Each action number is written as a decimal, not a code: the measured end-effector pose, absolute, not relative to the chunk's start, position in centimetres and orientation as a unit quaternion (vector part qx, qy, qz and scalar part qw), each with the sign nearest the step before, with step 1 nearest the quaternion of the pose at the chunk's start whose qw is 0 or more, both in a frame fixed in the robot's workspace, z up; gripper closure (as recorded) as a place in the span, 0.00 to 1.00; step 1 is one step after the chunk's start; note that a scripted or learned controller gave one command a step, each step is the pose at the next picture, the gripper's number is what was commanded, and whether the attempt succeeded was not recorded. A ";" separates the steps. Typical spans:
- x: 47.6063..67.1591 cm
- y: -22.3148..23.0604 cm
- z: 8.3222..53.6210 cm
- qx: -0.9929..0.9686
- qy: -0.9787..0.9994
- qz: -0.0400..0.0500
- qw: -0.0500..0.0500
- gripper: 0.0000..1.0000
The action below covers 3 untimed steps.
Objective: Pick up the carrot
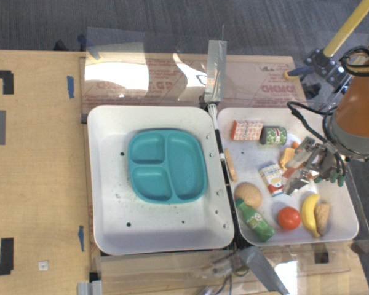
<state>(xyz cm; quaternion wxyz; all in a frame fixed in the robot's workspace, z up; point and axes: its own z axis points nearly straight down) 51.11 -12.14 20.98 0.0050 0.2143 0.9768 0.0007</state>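
Note:
An orange tapered piece that I take for the carrot (286, 157) lies in the right bin (350, 229), just below a green can (273, 135). Its right end is hidden under the gripper. My gripper (302, 166) hangs over the middle right of that bin, right beside the carrot and above a small red and white carton (271, 178). The grey wrist with its orange band (361, 106) reaches in from the right. Cables and metal parts blur the tip, so I cannot make out whether anything is held.
The right bin also holds a red box (246, 129), bread roll (248, 195), green bottle (256, 220), tomato (288, 218), banana (309, 212) and a thin tan-orange stick (229, 165) at its left wall. A teal divided plate (168, 166) sits in the left bin (104, 183).

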 end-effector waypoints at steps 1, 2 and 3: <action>51.6 -15.5 10.9 0.227 0.974 0.000 0.012 1.00; 51.4 -15.5 10.5 0.227 0.974 0.000 0.008 0.00; 51.0 -11.8 9.9 0.416 0.909 0.002 0.023 0.00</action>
